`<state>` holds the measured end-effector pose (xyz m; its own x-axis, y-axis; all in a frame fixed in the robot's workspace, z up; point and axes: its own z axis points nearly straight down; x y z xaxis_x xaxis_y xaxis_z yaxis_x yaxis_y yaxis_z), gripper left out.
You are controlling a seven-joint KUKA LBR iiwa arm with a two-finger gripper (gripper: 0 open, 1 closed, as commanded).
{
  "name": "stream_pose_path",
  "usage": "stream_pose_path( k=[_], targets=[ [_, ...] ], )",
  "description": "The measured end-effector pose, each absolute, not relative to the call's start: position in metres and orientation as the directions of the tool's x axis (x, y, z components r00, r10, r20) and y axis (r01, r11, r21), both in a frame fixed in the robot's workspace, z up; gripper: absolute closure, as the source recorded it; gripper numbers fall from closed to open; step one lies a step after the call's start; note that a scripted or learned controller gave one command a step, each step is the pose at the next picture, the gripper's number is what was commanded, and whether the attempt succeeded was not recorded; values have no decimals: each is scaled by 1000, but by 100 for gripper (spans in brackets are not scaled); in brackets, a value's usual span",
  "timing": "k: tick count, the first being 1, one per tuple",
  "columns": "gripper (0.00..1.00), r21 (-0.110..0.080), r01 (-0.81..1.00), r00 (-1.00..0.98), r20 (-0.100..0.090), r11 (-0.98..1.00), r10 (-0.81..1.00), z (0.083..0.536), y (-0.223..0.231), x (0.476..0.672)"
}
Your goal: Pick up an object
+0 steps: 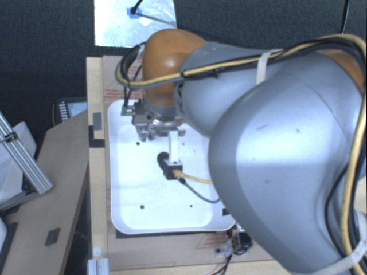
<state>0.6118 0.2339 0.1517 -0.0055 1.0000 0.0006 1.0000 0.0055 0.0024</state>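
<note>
- Guessing the main risk is a grab at nothing. The pincer [148, 133] looks low over the bin [123, 205], but I can't tell where the object is. It may be hidden right under the pincer or behind the arm [287, 153].
- I also can't tell how far open the pincer is or whether it has hold of anything. From this angle it's just a jumble of grey metal.
- Second worry is that the bin's wall is just beside the pincer on the left. A straight push down there could clip the rim or scrape the floor. The bin looks like light plastic that might shift on the desk [96, 182].
- The bin floor on the camera side of the pincer is smooth, glossy white with a few small dark dots, rounded corners and a low lip. It looks slick, so a nudged object would probably skate off rather than get gripped.
- The arm is matte grey with a fat rounded casing, and there's a shiny orange band [166, 56] right above the pincer.
- The desk looks like pale board, flat with square edges.
- Beyond the pincer, a crinkly silver sheet [135, 16] lies against dark cloth.
</note>
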Motion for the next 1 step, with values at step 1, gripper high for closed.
stream_pose_path(
  k=[1],
  targets=[
    [0, 2, 1000, -6, 0, 6, 1000, 151, 234, 611]
  ],
)
